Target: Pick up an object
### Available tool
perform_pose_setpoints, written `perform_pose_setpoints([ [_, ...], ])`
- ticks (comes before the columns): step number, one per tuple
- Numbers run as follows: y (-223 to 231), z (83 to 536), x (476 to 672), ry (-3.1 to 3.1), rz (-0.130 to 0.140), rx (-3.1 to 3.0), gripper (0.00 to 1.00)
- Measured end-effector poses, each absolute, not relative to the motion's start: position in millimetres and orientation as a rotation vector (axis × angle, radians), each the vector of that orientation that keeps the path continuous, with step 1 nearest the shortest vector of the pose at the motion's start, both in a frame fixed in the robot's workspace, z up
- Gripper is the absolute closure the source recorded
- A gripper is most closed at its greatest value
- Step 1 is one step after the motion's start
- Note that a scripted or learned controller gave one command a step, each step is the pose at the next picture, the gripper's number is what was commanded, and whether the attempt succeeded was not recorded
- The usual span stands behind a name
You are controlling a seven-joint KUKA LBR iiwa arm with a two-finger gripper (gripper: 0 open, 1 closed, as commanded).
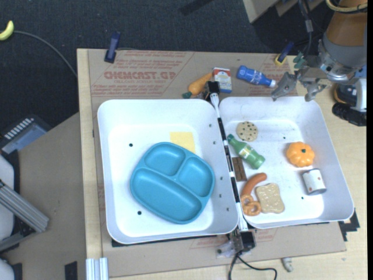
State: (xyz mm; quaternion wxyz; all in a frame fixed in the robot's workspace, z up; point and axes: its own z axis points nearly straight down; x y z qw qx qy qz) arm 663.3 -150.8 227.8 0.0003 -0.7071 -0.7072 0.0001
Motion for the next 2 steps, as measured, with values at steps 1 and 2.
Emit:
perform_pose_setpoints([
  [1,-195.7,127.5,607.0,-2.220,0.003,-2.222,0.00],
  [2,-206.2,84.0,580.1,-2.219,0.002,-2.221,0.00],
])
